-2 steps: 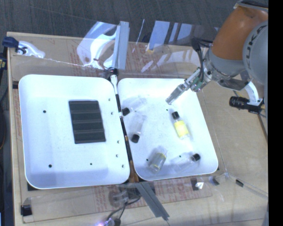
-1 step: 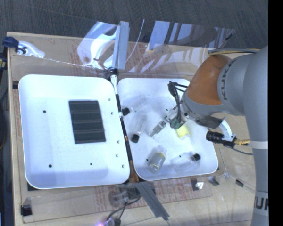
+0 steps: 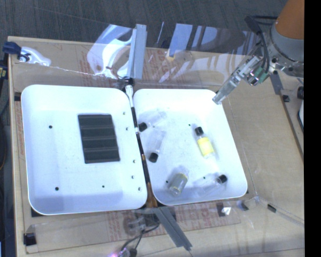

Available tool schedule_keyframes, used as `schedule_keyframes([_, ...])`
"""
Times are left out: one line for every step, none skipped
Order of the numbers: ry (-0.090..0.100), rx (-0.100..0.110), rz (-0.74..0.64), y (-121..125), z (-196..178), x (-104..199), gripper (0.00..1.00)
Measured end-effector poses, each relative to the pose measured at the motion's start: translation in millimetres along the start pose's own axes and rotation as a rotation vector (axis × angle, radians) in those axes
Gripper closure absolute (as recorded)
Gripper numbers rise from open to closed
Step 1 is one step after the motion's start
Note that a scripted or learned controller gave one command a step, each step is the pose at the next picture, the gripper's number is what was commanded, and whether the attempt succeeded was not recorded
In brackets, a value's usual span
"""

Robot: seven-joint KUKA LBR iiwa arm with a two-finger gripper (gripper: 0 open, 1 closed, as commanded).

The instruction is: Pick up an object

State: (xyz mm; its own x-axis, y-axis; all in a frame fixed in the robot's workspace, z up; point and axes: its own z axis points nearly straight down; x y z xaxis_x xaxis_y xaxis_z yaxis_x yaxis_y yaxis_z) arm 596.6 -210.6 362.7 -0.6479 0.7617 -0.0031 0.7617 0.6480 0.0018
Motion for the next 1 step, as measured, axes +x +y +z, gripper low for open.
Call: schedule_keyframes([0.006,0.004,-0.079,-0.1,100.2,50.6,0.0])
